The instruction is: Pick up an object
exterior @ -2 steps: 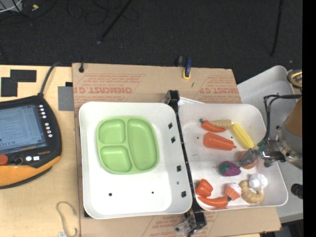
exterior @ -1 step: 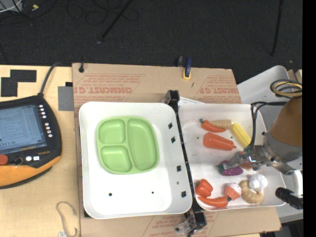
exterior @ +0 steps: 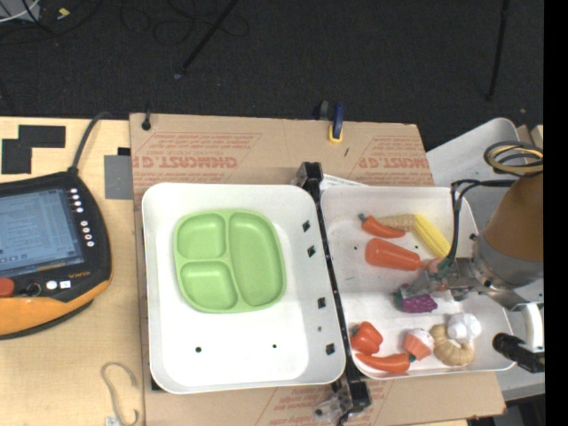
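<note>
The right bin [exterior: 346,238] holds several toy foods. An orange carrot [exterior: 391,255] lies mid-bin, with a smaller carrot [exterior: 382,226] and a yellow corn cob [exterior: 430,234] behind it. A purple eggplant-like piece [exterior: 416,303] lies just below my gripper [exterior: 424,284], which reaches in low from the right and hangs right over it. Along the front are a red pepper [exterior: 366,335], a red chili [exterior: 383,362], a small red-and-white piece [exterior: 415,343], a tan croissant [exterior: 453,351] and a white garlic bulb [exterior: 461,327].
The left bin [exterior: 169,344] holds a green divided plate [exterior: 229,261]. A black divider [exterior: 321,264] runs between the bins. A tablet pendant [exterior: 44,247] rests at the far left. The arm's orange band [exterior: 524,220] stands over the right bin's right edge.
</note>
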